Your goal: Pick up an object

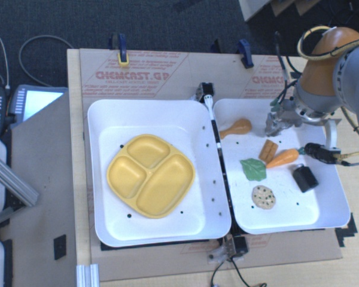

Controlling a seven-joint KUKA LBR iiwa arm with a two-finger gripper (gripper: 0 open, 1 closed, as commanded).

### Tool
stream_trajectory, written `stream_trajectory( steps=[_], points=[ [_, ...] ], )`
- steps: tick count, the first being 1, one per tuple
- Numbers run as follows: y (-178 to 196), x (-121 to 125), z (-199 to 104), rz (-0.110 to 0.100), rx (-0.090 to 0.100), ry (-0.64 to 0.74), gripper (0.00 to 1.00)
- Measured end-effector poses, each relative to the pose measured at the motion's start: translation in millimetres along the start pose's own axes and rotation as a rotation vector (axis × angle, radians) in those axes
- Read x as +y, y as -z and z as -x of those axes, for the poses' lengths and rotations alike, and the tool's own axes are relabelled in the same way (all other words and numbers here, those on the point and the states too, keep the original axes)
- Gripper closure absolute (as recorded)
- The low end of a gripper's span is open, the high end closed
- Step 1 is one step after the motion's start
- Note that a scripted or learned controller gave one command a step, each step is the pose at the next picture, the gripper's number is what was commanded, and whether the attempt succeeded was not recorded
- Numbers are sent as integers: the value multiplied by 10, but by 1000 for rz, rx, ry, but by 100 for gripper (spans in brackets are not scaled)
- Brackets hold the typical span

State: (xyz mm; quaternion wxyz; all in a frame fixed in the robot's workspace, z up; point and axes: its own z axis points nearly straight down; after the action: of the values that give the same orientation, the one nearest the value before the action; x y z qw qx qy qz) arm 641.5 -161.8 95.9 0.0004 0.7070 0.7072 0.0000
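Gripper (274,126) hangs low over the far part of the right bin (329,217) — finger state cannot be told from this angle, and nothing is seen between the fingers. Candidate objects lie close by: drumstick (236,127) just left of the gripper, long axis running left-right; brown block (267,149) directly on its near side; carrot (282,158) beside that, tilted. Brown block judged the shortest reach — a small move toward the near edge, then down. Yellow divided plate (151,175) sits in the left bin (102,160), well apart.
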Motion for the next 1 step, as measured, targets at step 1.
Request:
stream_trajectory(
  steps=[1],
  points=[
    [432,10,21,5,-1,-1,100]
  ],
)
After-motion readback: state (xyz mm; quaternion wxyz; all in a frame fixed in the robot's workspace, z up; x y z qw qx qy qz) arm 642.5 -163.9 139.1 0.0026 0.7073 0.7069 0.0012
